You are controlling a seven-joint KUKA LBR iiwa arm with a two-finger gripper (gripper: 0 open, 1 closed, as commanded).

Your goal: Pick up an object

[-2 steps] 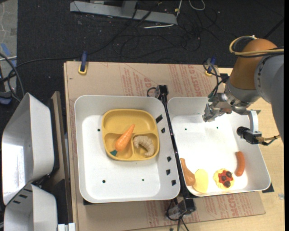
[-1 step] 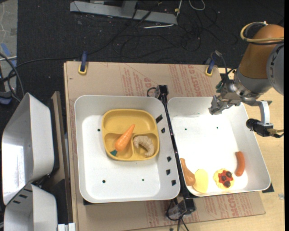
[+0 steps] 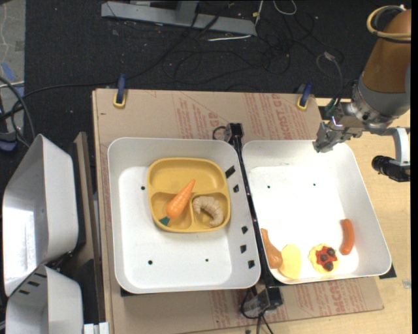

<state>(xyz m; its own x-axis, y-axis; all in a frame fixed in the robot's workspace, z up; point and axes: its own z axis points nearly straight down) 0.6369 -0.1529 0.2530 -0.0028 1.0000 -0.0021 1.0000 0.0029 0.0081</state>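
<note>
The bench top is a brown board with faint red printing, held by two clamps at its far edge, one at 11 o'clock and one at 1 o'clock. Around the board the floor is dark, with black cables lying loose at 12 o'clock and a grey flat bar beyond them. At 9 o'clock, beside the board, stand white containers.

Two shallow white bins lie side by side on the board. The left bin bears a yellow divided plate; in its compartments lie a toy carrot and, just beside it, a pale shrimp.

The right bin has its objects near the 6 o'clock edge: an orange drumstick-like piece, touching a pale yellow piece, then a small yellow piece with red and dark topping, and a sausage toward 4 o'clock.

The gripper hangs over the far right corner of the right bin, at 2 o'clock, well apart from all these objects. Whether its fingers are apart or together, I cannot tell.
</note>
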